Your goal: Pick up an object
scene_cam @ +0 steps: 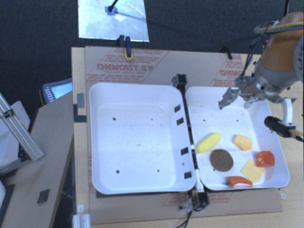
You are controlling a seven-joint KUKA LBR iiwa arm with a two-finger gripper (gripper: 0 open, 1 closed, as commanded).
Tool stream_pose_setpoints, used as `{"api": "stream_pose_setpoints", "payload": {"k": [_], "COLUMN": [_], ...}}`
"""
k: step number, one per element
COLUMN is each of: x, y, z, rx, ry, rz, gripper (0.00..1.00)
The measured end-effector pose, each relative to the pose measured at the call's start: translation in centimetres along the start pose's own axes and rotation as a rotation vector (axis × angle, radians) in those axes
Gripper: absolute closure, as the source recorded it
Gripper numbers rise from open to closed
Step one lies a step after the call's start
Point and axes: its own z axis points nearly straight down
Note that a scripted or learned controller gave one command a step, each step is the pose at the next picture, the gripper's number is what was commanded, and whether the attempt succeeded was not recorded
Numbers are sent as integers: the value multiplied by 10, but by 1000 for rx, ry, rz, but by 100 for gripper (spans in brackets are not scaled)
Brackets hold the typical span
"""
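The pincer, fingers apart and holding nothing, hangs over the right bin, far from the yellow corn, so it can descend freely.

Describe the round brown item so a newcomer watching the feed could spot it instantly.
Start at the right-hand shallow white bin, where all the toy foods lie in its near half. The flat round brown disc sits just below the long yellow banana-shaped piece. It is the only dark, circular item; its neighbours are yellow, orange or red.
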Motion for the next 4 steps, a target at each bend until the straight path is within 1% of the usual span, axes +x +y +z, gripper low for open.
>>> {"api": "stream_pose_setpoints", "payload": {"k": [1, 2, 3, 4], "x": [40, 102, 145, 166], "y": [-10, -7, -16, 50], "z": [-99, -137, -176, -85], "rx": [-9, -4, -5, 1], "ry": [0, 1, 2, 0], "rz": [-5, -7, -7, -4], "gripper": [0, 0, 0, 0]}}
